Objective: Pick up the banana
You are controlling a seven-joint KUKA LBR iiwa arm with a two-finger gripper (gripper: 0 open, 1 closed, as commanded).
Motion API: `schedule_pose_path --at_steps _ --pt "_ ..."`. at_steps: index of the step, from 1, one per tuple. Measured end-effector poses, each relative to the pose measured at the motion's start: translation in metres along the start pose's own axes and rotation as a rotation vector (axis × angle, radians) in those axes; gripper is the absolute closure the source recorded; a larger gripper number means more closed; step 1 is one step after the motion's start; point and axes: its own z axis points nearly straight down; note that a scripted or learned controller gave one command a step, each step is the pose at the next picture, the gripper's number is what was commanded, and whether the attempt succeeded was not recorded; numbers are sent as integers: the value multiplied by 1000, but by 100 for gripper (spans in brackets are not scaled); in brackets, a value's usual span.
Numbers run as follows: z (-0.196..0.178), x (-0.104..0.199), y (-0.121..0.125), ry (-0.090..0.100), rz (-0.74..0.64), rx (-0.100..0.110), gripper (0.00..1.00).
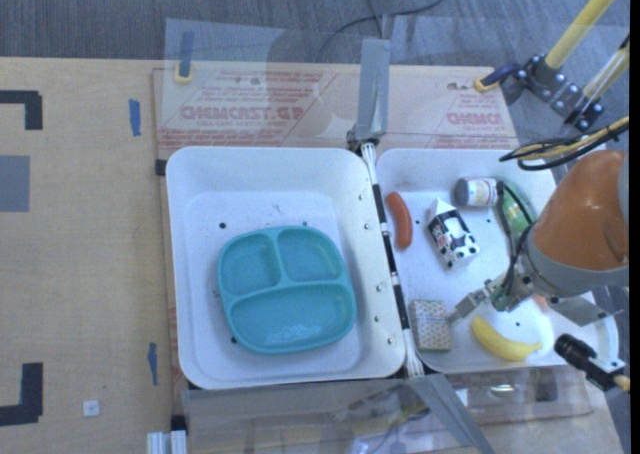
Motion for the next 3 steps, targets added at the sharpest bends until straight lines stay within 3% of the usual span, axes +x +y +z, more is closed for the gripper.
schedule_pose_path --at_steps 1,2,3 --pt "-11 -3 1 -4 6 -6 100" --pt "-11 -3 1 -4 6 -6 0" --pt "0 -6 -2 3 -105 0 0"
